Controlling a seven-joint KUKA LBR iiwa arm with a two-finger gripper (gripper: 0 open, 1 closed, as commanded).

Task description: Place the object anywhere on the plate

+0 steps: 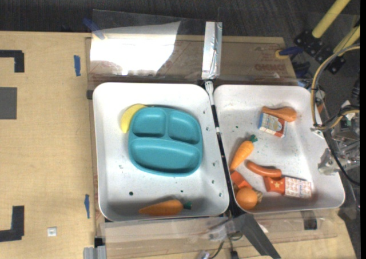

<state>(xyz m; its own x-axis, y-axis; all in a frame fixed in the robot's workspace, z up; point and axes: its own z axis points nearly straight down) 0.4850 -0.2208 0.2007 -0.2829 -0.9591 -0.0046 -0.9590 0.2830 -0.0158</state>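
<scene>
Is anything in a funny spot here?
Yes. A yellow banana-like toy is tucked partly under the teal divided plastic plate in the left white bin, peeking out at the plate's upper-left edge instead of lying on it.

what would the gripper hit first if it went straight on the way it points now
Probably the right bin at its right rim, just below the gripper; its exact heading and height are hard to read from above.

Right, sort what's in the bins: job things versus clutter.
Job: teal plate; no object is picked out yet.
Lying about: left-bin carrot, yellow piece, right-bin carrot, sausage, two small cartons, orange.
</scene>
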